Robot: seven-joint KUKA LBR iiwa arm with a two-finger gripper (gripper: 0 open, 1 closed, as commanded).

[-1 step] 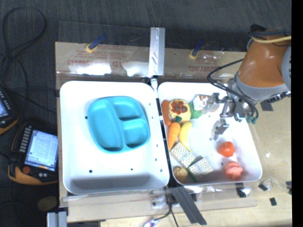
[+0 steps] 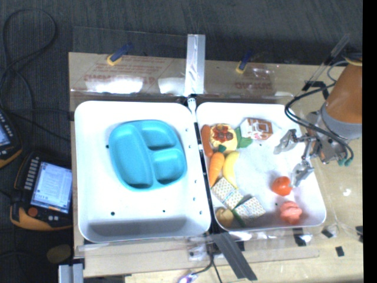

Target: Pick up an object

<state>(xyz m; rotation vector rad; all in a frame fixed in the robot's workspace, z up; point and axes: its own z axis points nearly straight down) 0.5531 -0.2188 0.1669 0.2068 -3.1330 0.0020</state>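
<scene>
My gripper (image 2: 296, 156) hangs over the right side of the right bin (image 2: 257, 109), its two metal fingers (image 2: 287, 141) spread apart, open with nothing between them. A red tomato (image 2: 281, 185) lies just below the nearer fingertip, apart from it. A pink toy (image 2: 288, 211) sits in the bin's front right corner. Along the bin's left side lie a yellow banana (image 2: 230, 167), an orange carrot (image 2: 216, 165) and a round pizza-like toy (image 2: 224, 135). A small white and red box (image 2: 259, 128) rests at the back.
Two checkered packets (image 2: 225, 190) (image 2: 250, 206) and a brownish lump (image 2: 224, 216) lie at the right bin's front. The left bin (image 2: 88, 175) holds a blue divided tray (image 2: 150, 152). Cables (image 2: 297, 114) loop from the arm over the bin's right rim.
</scene>
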